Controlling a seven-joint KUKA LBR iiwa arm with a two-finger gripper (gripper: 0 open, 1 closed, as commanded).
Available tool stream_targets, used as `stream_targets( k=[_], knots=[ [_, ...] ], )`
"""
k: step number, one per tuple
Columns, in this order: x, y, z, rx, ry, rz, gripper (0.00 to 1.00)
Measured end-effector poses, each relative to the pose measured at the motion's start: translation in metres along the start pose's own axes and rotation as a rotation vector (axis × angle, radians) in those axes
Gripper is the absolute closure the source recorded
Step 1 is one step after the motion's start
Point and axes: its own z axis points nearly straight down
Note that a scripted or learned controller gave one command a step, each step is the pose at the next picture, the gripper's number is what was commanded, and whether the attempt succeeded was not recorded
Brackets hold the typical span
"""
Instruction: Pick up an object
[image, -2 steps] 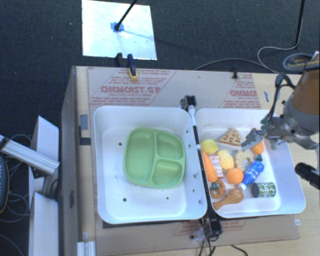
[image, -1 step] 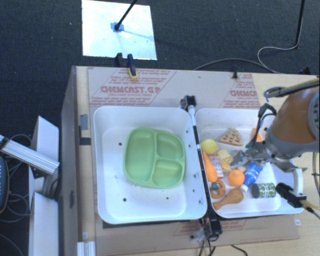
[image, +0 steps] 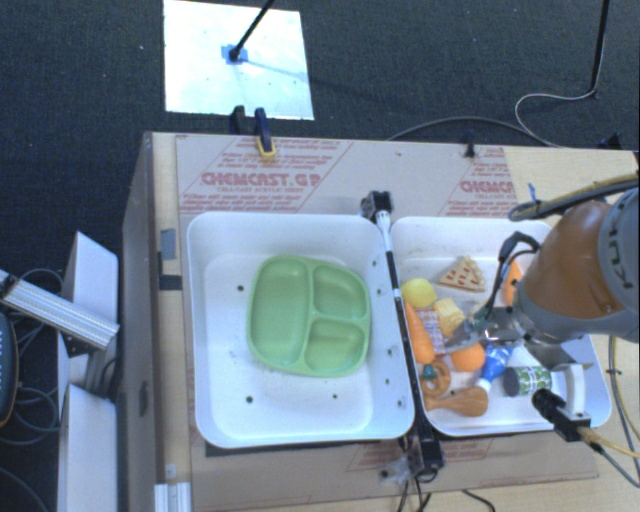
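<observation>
While the grey arm (image: 580, 270) reaches low into the right bin (image: 590, 405), the tool (image: 487, 328) sits among piled toy food, and whether it is apart or together cannot be told. An orange piece (image: 467, 358) lies just beneath it, a likely target. A blue-capped tube (image: 492, 366) lies beside that piece, a waffle slice (image: 462, 273) beyond. Farther off, across the divider, a green tray (image: 308, 316) rests in the left bin (image: 225, 420) on the table (image: 300, 170).
</observation>
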Motion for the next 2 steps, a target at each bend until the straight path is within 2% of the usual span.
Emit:
stream_targets(
  k=[1,2],
  knots=[
    [0.0014,-0.0015,-0.0077,0.011,0.007,-0.001,1.0],
    [0.0014,-0.0016,-0.0076,0.012,0.007,-0.002,0.0]
  ],
)
